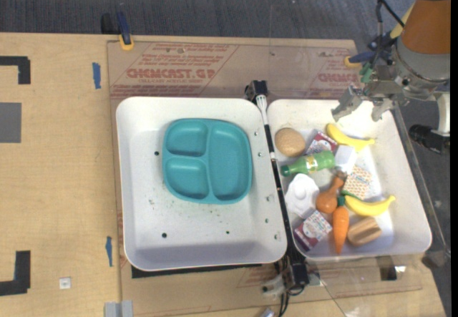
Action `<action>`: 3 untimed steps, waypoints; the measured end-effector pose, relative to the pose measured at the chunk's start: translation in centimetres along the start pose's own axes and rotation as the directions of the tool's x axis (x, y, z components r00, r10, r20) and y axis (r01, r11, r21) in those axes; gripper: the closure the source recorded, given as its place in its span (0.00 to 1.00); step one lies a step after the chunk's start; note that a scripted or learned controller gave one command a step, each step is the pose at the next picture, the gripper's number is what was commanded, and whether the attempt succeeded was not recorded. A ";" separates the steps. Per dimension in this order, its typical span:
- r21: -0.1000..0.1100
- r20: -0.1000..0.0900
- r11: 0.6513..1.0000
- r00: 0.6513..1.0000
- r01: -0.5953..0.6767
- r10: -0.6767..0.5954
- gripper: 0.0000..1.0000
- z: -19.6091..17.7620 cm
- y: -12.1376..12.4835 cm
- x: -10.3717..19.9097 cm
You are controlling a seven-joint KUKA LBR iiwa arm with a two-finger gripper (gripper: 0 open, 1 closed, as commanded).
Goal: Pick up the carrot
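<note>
Bottom of frame: cables and a clamp at the near edge between the two bins. Bench is tan board w/ black marks and blue tape bits.

Left bin: teal divided plate, 3 compartments, sits a bit toward the far half of the bin. Few dark specks on the bin floor.

Right bin: cluttered.
- Carrot lies near the front of the bin, roughly along the near-far axis, green top pointing away from camera, tip toward camera. Touching a brown bread-like piece on its right, packet w/ purple print on its left.
- Orange-brown pear-shaped item just beyond the carrot top.
- Banana right of that, 2nd banana toward the far side.
- Green bottle lying flat mid-bin, brown round item beside the bin's left wall, white carton nearer the camera than the bottle.

Tool hovers over the far-right corner of the right bin, above the far banana, well apart from the carrot. Fingers look spread, nothing between them. Arm w/ orange band comes in from upper right.

Carrot not grasped, resting in the bin.
</note>
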State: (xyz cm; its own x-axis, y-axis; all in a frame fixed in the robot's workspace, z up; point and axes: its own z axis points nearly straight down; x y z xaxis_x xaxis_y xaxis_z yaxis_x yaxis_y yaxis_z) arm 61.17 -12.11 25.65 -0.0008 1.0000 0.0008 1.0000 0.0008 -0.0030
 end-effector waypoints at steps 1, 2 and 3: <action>0.002 0.001 0.999 0.999 0.053 -0.053 0.00 3.6 -8.4 -1.5; -0.013 0.008 0.963 0.963 0.270 -0.269 0.00 16.1 -12.5 0.6; -0.017 0.010 0.963 0.964 0.267 -0.267 1.00 15.2 -12.5 0.6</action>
State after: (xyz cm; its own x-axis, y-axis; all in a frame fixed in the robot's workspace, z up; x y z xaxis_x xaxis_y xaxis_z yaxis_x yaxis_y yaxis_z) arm 48.66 -11.49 10.48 -0.2680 0.9634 -0.0082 0.9633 0.2681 0.0139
